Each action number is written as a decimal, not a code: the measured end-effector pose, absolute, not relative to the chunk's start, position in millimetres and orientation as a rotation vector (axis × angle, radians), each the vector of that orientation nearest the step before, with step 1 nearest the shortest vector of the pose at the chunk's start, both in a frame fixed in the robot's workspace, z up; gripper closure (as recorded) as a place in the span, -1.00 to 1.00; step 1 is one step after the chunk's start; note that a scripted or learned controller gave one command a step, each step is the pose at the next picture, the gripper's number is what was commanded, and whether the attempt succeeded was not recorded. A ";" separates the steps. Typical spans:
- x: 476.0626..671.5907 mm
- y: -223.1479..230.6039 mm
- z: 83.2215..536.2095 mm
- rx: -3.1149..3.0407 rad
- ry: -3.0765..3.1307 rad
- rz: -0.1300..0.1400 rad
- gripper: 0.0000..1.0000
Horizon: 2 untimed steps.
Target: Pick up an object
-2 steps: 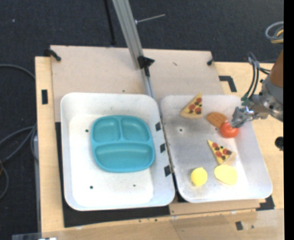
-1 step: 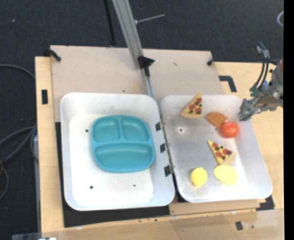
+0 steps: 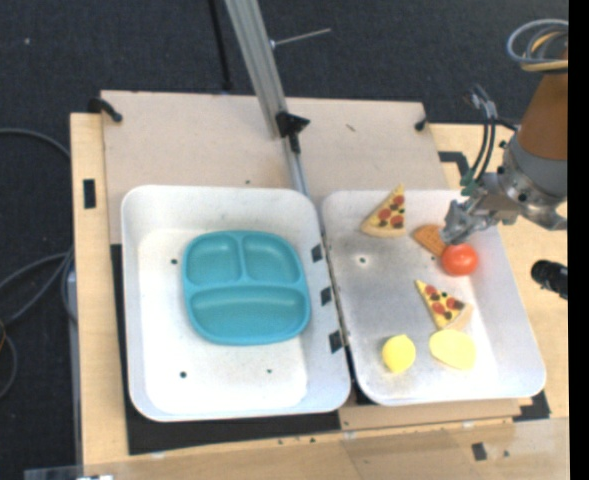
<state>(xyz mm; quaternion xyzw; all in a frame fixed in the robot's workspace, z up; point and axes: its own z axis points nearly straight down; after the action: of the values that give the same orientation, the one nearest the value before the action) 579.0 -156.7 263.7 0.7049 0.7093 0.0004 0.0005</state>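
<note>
Dark carpet surrounds the tabletop (image 3: 224, 138) with two white bins. Over the right bin (image 3: 374, 298), the gripper (image 3: 461, 223) hangs just above the tomato (image 3: 460, 259), beside a cracker (image 3: 429, 238); its grip state cannot be told.

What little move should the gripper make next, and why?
Probably straight down a little. The gripper hangs in the right bin, just above the tomato and an orange piece beside it, with nothing seen between its fingers, so lowering should bring it to something to pick up.
</note>
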 end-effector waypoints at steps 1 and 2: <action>592.4 -115.3 256.2 2.215 2.229 0.000 1.00; 605.2 -68.2 244.2 2.216 2.230 -0.001 1.00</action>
<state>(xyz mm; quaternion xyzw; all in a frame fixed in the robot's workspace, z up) 605.2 -68.2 244.2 0.7049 0.7093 -0.0002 -0.0010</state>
